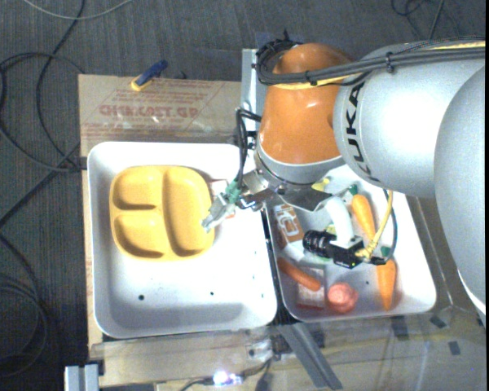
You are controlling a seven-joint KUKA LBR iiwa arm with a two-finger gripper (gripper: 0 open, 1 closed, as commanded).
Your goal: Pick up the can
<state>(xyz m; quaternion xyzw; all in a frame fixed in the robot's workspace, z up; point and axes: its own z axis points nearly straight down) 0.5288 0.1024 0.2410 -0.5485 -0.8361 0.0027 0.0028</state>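
the can is taken to be the reddish round-topped thing [341,297] near the front of the bin on the view's right [420,290], though it is too blurred for this to be certain. it is flanked by a carrot [385,283] and a sausage-like piece [300,276], with a small brown box [288,226] farther back. the pincer [214,216] is seen well apart from it, over the other bin [187,296], at the right edge of a yellow divided tray [159,212]. how far the pincer is open cannot be told, and nothing can be made out in its hold. a descent from here would likely meet only tray or bin floor. in the crowded bin, a neighbour could be clamped instead of the can.
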